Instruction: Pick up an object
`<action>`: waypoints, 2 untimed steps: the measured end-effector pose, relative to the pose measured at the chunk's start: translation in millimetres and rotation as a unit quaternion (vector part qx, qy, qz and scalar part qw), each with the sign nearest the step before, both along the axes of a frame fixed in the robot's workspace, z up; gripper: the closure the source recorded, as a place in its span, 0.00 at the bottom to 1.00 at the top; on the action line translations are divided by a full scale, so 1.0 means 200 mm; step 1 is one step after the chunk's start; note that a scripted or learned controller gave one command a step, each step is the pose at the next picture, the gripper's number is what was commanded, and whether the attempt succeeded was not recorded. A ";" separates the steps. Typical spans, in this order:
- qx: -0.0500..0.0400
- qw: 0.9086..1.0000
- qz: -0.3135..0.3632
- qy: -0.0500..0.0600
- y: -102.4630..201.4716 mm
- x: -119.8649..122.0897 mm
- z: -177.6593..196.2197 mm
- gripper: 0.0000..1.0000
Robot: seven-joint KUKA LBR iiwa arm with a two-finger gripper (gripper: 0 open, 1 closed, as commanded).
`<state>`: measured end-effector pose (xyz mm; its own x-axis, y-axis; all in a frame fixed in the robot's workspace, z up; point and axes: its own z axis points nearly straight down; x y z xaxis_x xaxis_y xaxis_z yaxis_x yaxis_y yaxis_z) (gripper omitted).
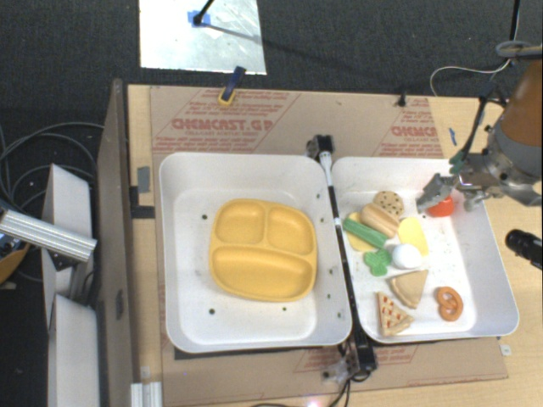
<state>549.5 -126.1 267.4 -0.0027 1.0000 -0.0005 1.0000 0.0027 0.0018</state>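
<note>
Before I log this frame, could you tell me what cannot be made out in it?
- Gripper: too small and blurred to tell open from shut.
- Red item under it: mostly covered by the gripper, so its identity is unclear.
- Arm: cut off by the right edge.
- Green toy: partly overlapped by the hot dog and egg.
- Tray: compartments too shallow to judge depth.

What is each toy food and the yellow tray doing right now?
Yellow tray: flat in left bin, compartments bare.
Cookie: flat in right bin.
Hot dog: beside cookie.
Pretzel: alone near front corner.
Pizza slice: flat at front.
End effector: over orange toy.
</note>
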 end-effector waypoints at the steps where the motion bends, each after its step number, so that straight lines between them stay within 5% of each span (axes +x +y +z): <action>1: 0.002 1.000 0.001 0.006 0.18 -0.05 -0.71 0.00; 2: 0.000 1.000 0.000 -0.003 0.02 0.23 -0.90 0.00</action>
<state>596.1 -122.3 88.1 -0.0018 1.0000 -0.0003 1.0000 0.0018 0.0081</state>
